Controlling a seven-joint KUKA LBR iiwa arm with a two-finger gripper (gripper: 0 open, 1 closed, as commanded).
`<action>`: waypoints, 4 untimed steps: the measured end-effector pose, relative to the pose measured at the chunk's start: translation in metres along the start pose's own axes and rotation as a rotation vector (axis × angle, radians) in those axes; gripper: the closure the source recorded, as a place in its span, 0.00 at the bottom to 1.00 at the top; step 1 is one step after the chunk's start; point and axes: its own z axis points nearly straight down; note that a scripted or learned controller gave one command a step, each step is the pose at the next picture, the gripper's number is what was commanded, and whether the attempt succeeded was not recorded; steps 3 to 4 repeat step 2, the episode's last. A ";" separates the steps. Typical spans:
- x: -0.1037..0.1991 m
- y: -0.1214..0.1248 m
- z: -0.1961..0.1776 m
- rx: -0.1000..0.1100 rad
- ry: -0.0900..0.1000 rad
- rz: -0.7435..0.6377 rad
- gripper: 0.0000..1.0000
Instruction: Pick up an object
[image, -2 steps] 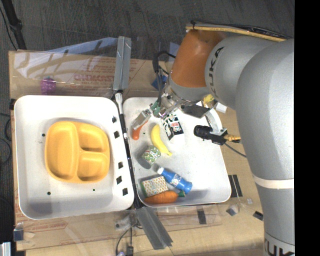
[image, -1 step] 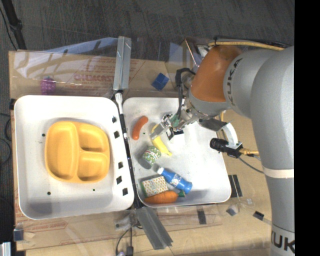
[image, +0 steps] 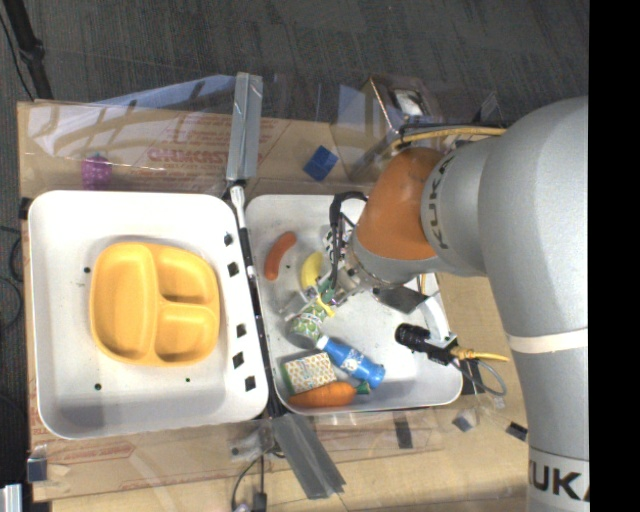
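My gripper (image: 326, 292) hangs low in the right bin (image: 432, 385), under the orange wrist band. It is right over a yellow fruit-like piece (image: 311, 268) and a green patterned packet (image: 307, 323). A red-orange sausage (image: 278, 255) lies to its left near the bin wall. Toward the front lie a blue bottle with a white cap (image: 353, 362), a checkered packet (image: 309, 372) and an orange carrot (image: 322, 396). I cannot see anything held.
The left bin (image: 60, 400) holds a yellow divided plate (image: 155, 300). On the cardboard behind the bins sit a blue cube (image: 320, 162) and a small purple piece (image: 96, 170). The grey arm covers the right side of the right bin.
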 end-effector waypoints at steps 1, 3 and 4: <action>-0.001 0.001 -0.011 0.000 -0.001 -0.004 1.00; 0.010 0.056 -0.101 -0.002 -0.001 -0.013 1.00; 0.010 0.056 -0.101 -0.002 -0.001 -0.013 1.00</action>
